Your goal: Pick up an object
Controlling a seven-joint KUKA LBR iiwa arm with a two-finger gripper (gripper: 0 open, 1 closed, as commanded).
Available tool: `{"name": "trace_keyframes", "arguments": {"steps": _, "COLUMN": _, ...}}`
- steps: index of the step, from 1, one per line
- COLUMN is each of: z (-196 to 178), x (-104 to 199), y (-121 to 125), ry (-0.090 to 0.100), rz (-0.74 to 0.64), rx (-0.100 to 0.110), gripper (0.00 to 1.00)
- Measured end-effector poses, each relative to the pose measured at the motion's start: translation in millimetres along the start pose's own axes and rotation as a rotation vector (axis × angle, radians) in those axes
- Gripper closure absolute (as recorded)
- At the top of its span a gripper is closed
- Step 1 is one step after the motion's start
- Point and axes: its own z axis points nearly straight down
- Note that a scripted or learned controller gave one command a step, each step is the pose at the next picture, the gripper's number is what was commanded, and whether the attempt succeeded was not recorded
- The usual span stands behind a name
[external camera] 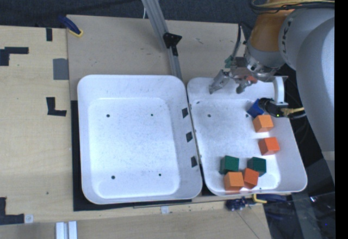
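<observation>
You see the gripper [228, 86] spread wide and holding nothing above the right bin [217, 123]; all 7 blocks [243, 172] lie unpicked.

place: robotics lab | signs: plywood bench [119, 47]; white bins [87, 123]; robot arm [304, 31]

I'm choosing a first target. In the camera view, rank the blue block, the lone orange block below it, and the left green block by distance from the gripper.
From the gripper:
1. Blue block, right bin's upper right.
2. Lone orange block, right edge.
3. Left green block, near the front.
</observation>
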Motion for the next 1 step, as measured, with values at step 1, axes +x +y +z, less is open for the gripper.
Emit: {"name": "trace_keyframes", "arguments": {"steps": 1, "z": 64.8, "x": 4.1, "y": -2.4, "ry": 0.0, "rz": -0.001, "rx": 0.001, "gripper": 0.0}}
